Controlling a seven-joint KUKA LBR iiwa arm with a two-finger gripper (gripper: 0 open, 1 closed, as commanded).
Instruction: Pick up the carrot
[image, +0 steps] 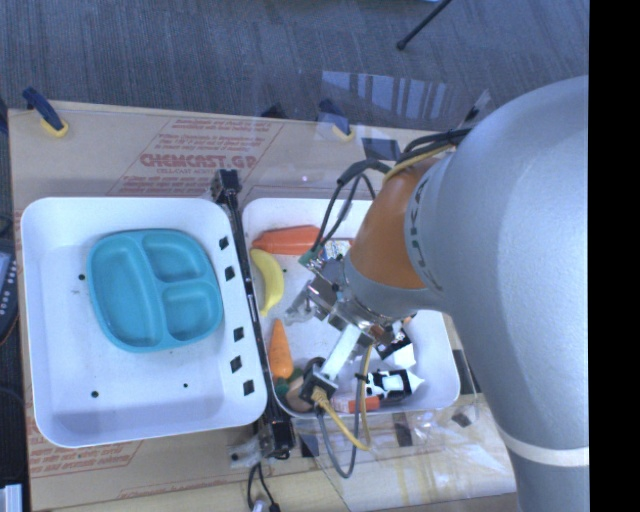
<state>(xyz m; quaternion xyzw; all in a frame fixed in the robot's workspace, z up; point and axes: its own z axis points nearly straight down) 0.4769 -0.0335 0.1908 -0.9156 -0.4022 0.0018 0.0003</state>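
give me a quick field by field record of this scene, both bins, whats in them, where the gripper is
left bin: white, holds a teal divided plate
right bin: white, holds the food items, arm reaching into it
carrot: lying by the right bin's left wall, just nearer than the banana
banana: yellow, along the same wall
orange item: long, at the bin's far end, kind unclear
gripper: low in the right bin, to the carrot's right, apart from it
task state: carrot not yet picked up

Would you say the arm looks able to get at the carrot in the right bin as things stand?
Probably yes: the carrot lies uncovered, the banana past its tip, the arm close beside it; the wall of the right bin may crowd a grasp.
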